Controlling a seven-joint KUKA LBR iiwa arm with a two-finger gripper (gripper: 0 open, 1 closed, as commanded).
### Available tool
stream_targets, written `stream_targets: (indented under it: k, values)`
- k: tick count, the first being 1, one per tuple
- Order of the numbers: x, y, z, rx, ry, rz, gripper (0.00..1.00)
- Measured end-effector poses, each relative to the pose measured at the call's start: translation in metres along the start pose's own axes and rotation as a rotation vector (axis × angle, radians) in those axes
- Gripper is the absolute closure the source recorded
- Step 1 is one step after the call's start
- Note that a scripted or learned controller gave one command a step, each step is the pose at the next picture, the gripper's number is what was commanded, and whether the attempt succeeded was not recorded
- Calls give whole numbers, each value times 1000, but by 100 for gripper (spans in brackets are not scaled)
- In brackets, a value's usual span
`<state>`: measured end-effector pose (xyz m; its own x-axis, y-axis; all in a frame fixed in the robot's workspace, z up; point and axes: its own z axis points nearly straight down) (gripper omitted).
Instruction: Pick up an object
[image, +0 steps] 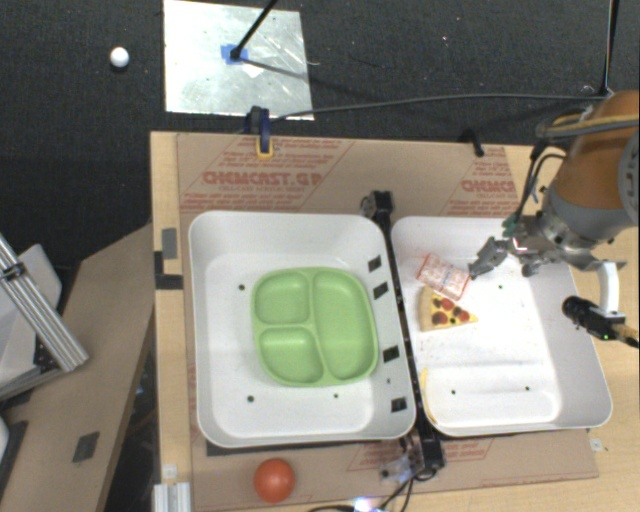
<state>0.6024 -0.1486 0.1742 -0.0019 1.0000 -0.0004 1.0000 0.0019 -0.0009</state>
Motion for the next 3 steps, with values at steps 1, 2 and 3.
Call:
stream_targets:
  k: [1,2,3]
  values:
    - [9,4,47,0,1,-3,0]
    - [9,5,91,-4,0,-1,0]
    - [9,6,78,-6,0,-1,100]
